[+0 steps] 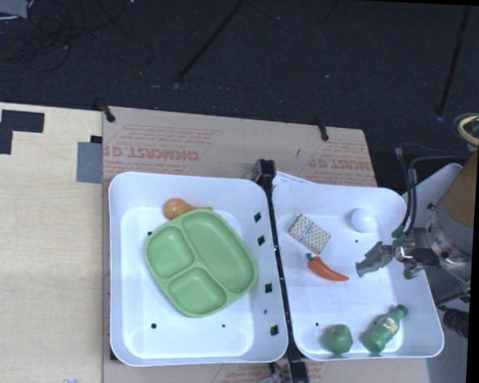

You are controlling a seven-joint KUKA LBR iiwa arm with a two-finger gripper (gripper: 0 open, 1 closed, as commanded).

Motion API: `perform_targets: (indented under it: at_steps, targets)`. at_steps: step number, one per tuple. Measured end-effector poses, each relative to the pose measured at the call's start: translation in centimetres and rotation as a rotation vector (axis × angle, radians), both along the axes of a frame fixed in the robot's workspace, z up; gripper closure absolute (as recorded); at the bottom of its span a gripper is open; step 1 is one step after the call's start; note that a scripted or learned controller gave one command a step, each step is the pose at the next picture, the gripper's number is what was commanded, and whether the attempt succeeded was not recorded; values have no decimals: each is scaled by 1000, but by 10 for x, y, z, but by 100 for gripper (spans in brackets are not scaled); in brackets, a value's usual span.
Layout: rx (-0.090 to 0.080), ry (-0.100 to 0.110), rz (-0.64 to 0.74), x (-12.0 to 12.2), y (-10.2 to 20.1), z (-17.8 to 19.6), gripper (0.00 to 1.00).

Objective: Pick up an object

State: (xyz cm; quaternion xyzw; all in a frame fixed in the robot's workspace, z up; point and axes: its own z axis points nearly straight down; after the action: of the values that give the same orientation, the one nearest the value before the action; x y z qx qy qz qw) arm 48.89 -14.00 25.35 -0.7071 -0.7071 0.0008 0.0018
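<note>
in the right bin (pixel 389 200) we see bare floor in the middle, ringed by the chili (pixel 327 269), patterned packet (pixel 310 232), white ball (pixel 363 220), green apple (pixel 337 338) and green bottle (pixel 382 330); in the left bin (pixel 128 220) the green divided plate (pixel 200 261) crowds the centre, leaving us only margins

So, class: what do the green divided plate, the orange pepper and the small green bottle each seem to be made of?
The green three-compartment plate looks like moulded plastic: one even colour, smooth rounded ridges, a dull sheen. The small orange pepper with a green stem is probably a plastic or rubber toy, uniformly coloured; the view cannot settle which. The small green bottle with a yellow label seems plastic too, though it is too small to be sure.
</note>
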Motion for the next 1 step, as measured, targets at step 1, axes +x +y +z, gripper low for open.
perform_targets:
  at_steps: [1]
  targets:
    - [1,5,-1,4,-3,-46,0]
